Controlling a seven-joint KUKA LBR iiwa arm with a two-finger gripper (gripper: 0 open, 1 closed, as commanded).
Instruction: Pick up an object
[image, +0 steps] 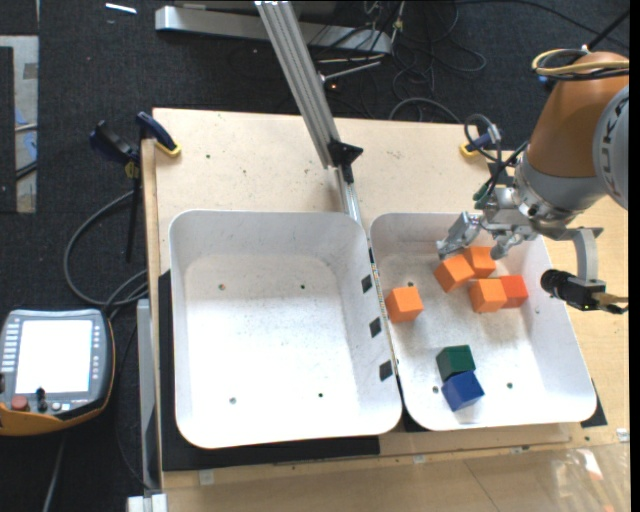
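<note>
Several orange blocks lie in the right bin (560, 345): one alone near the divider (404, 302), a touching pair at the back (455, 271) (482, 261), and another pair to their right (488, 295) (514, 289). A green block (456, 359) and a blue block (462, 389) sit together near the front. My gripper (479, 240) hangs over the back pair, open. One finger (452, 238) is at the left of the pair and the other (507, 243) at the right. Nothing is lifted.
The left bin (200, 300) sits beside the right one, sharing a raised middle wall (375, 300). A slanted metal pole (310, 100) crosses the back of the bench. A black part on the arm (572, 287) overhangs the right bin's right rim.
</note>
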